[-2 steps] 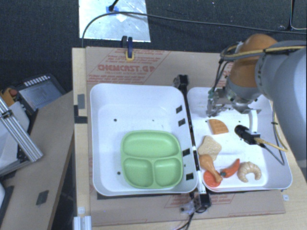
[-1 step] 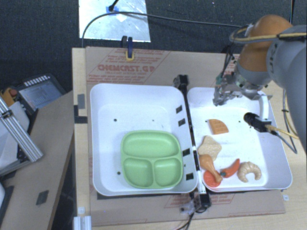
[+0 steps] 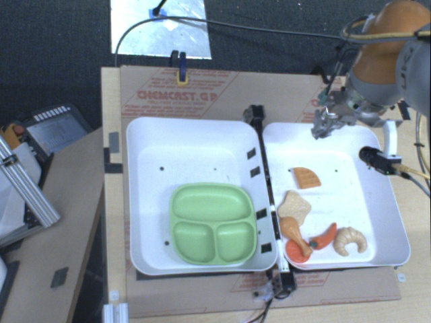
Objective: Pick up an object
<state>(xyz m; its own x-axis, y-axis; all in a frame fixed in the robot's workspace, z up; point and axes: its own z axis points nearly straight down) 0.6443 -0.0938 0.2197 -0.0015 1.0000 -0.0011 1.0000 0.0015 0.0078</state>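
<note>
Two white bins (image 3: pixel 202 130), one green tray (image 3: pixel 212 222), five food pieces: one toast (image 3: pixel 306 177), one bread chunk (image 3: pixel 295 206), one drumstick (image 3: pixel 294 233), one chili (image 3: pixel 323 237), one croissant (image 3: pixel 350 240)

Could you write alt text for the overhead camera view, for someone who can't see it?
A robot arm's gripper hovers over the back of the right white bin, which holds toy foods: a croissant, a drumstick, a bread slice. The left bin holds a green divided plate.

My gripper (image 3: pixel 323 128) is dull grey metal under the orange band (image 3: pixel 394 29). Below it in the white right bin (image 3: pixel 384 200) lie a tan-orange wedge (image 3: pixel 306 177), a beige piece (image 3: pixel 295 207), a red chilli (image 3: pixel 323 236) and a pale-brown croissant (image 3: pixel 350 240). Far left, the green divided plate (image 3: pixel 212 222) sits in the white left bin (image 3: pixel 155 153).
</note>
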